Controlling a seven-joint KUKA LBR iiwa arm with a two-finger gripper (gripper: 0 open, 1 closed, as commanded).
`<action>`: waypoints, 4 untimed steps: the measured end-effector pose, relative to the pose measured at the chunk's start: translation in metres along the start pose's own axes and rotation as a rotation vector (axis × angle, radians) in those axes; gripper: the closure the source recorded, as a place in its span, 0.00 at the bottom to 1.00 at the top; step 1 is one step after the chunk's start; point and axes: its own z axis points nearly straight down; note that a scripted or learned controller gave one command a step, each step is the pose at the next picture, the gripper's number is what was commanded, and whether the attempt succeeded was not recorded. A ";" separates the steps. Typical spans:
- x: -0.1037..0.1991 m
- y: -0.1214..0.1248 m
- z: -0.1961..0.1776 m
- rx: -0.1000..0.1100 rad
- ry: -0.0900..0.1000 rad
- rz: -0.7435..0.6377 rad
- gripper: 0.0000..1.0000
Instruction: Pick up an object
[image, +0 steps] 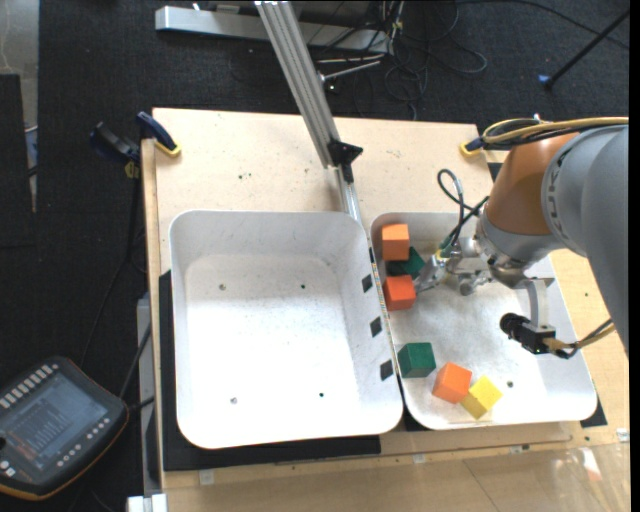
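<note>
Your blocks all lie in the right bin (560, 395). Near its far left corner, close to the wall shared with the other bin, you have a light orange block (396, 242), a dark green block (408, 264) just in front of it and partly hidden, and a red-orange block (400, 292) nearest you in that cluster; the three sit tight together, apparently touching. Toward the front edge of the same bin you see a second green block (416, 358), then an orange block (452, 382) with a yellow block (481, 396) right against it.

The pincer (432, 272) sits low in the right bin, just to the right of the far cluster, its tip close beside the dark green and red-orange blocks. You cannot tell from this angle how its tips are set, and no block is seen between them. Behind it, the arm (580, 190) comes in from the right, its orange band above the wrist, with cables looping around the wrist.

The left bin (190, 240) lies alongside, its wall meeting the right bin's. Both rest on the pale counter (250, 150), where a slanted metal bar (300, 80) rises from the far side. A handheld control unit (45, 425) lies on the floor at the lower left.
</note>
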 end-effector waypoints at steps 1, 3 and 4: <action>0.002 -0.001 -0.009 0.003 0.002 -0.001 1.00; 0.004 0.000 -0.106 0.000 0.003 -0.004 1.00; 0.062 -0.001 -0.120 0.003 0.007 -0.011 1.00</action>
